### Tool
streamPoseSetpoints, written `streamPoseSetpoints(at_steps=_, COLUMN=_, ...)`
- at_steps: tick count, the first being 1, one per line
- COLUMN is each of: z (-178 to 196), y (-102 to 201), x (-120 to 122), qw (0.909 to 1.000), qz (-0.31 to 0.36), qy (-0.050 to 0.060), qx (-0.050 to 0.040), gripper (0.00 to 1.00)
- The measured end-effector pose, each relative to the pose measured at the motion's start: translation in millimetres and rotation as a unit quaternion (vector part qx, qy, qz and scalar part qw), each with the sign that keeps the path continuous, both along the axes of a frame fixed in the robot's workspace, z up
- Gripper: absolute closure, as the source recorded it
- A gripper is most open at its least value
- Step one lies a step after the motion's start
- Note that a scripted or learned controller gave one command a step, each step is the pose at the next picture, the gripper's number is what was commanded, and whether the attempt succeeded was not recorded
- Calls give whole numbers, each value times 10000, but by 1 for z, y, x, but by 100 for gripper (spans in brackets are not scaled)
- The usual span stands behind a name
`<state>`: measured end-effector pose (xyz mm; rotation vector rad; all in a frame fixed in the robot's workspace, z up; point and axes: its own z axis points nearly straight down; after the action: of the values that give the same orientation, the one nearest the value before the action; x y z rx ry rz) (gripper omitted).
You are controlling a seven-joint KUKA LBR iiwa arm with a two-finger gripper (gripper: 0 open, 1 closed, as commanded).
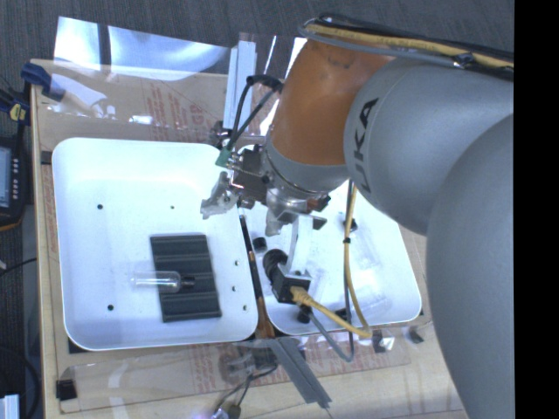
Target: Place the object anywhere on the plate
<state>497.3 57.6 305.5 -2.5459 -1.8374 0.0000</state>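
Fingers: state could not be told.
Gripper point(253, 201): hung above bin divider.
Tube point(157, 279): lay on plate point(196, 299), below-left of fingers; release would be kept low.

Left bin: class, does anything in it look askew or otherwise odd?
Mildly. The clear tube lies crosswise on the dark ridged plate, one end overhanging the plate's left edge. The plate sits slightly tilted in the left bin.

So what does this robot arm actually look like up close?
The arm is bulky, rounded and grey, with an orange band above the wrist and dark lettering on the grey shell. Yellow and black cables run along it. The metal end effector looks small beside it.
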Motion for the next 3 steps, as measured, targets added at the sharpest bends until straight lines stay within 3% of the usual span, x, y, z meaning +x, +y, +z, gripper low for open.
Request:
streamPoseSetpoints(at_steps=1, z=-209, y=49, x=-11, qw=9961, qz=-876, qy=28, qx=-11, gripper=0)
streamPoseSetpoints(at_steps=2, z=-114, y=-20, x=-21, qw=9957, qz=931, qy=3, qx=-7, gripper=0)
streamPoseSetpoints(at_steps=3, z=-197, y=68, x=-10, qw=9974, qz=700, qy=-148, qx=8, gripper=0)
